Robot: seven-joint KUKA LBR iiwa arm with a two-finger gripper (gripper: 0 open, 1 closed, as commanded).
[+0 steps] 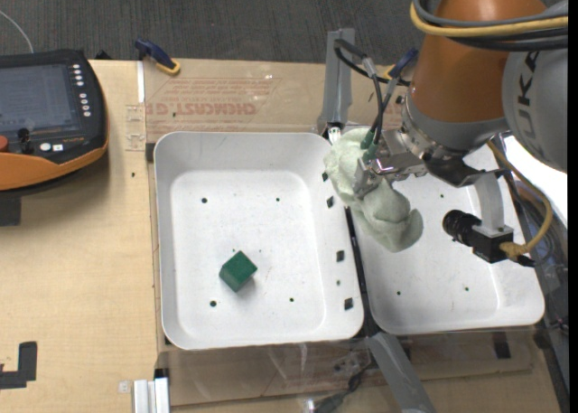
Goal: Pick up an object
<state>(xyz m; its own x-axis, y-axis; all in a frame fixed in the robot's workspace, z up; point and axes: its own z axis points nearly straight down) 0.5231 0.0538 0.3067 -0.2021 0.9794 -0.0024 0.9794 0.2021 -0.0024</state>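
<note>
Arm reaches in from the right, orange band high over the right bin [506,307]. Gripper [377,165] sits low near that bin's left wall, close to the divide between the two bins. A pale green cloth [384,208] hangs bunched beneath it, upper part drawn up against the gripper, lower fold drooping toward the bin floor. Cloth appears pinched at its top edge, though the contact point is partly hidden by the wrist hardware, so the grasp looks made rather than certain. Green cube [238,270] lies alone in the left bin [181,221], well apart, untouched. Judgement: pick appears under way, cloth partly raised; clean lift clear of the bin not yet shown.
</note>
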